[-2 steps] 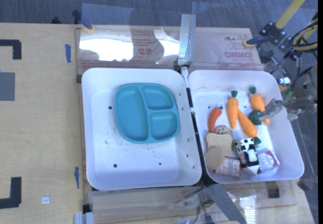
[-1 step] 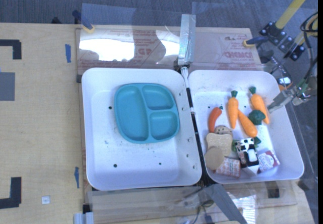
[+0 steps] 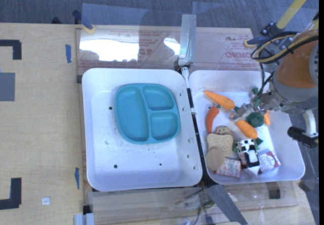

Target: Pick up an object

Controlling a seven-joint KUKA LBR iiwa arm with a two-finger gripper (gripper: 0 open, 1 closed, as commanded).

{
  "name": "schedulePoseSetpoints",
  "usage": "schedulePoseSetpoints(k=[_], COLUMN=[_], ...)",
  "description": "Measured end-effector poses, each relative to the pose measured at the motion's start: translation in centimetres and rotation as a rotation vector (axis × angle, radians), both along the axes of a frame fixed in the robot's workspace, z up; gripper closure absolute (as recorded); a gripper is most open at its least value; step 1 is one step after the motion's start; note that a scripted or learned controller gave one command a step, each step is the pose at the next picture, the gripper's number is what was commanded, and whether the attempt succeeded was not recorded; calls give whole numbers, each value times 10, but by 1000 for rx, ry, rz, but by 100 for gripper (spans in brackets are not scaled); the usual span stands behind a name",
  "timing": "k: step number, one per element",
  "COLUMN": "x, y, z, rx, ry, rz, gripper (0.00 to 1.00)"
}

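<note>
The right bin [image 3: 291, 171] holds a heap of toy food. An orange carrot [image 3: 219, 99] lies at its back and a red-orange pepper [image 3: 212, 117] lies beside it. Two tan cookies [image 3: 219, 143] sit in the middle, with a black-and-white carton [image 3: 247, 149] and small packets [image 3: 230, 168] near the front. My gripper [image 3: 249, 110] reaches in from the right, low over a green piece [image 3: 256, 118] and another orange carrot [image 3: 246, 128]. The wrist hides what lies right under it.
The left bin [image 3: 96, 133] holds a blue divided plate [image 3: 147, 112]. A grey divider [image 3: 192, 117] runs between the two bins. Clear plastic sheeting [image 3: 131, 46] lies behind the bins. Cables and the arm's orange band [image 3: 296, 67] crowd the right side.
</note>
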State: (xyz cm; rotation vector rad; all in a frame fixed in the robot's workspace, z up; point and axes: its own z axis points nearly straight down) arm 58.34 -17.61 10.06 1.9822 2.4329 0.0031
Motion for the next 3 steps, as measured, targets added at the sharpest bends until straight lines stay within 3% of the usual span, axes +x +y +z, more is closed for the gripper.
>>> schedulePoseSetpoints(k=[1, 2, 3], x=[1, 0, 49], y=[0, -1, 69], z=[10, 9, -14], rx=[0, 0, -1], ry=[-3, -1, -3], rz=[-1, -1, 121], gripper=[100, 0, 0])
